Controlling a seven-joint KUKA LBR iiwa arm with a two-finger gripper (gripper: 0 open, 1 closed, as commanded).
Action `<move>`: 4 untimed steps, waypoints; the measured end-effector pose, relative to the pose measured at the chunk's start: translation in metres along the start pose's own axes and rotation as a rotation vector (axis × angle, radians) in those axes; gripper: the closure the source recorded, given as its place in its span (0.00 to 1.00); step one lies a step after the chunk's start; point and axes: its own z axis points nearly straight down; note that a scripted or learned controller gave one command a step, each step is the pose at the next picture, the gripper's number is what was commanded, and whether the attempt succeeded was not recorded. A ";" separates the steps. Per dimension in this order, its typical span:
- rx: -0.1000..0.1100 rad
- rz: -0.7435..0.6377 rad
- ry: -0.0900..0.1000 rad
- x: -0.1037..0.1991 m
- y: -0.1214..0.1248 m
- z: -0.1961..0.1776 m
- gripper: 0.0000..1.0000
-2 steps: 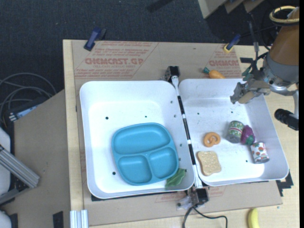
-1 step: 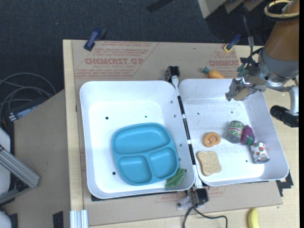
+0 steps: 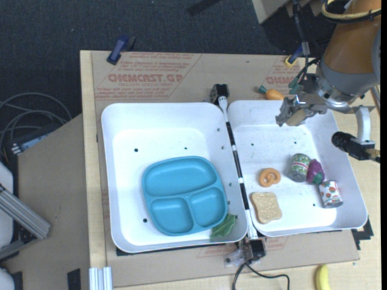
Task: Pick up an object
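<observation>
Reaching in from the right, arm (image 3: 351, 47) over right bin's (image 3: 260, 229) far edge, jaws' state unclear.

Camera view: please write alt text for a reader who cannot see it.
The tool hangs over the right bin's far end, above a pretzel, a toast, a can and an egg. The left bin holds a blue tray.
</observation>
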 end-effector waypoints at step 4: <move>0.001 0.001 0.000 0.046 -0.004 -0.007 1.00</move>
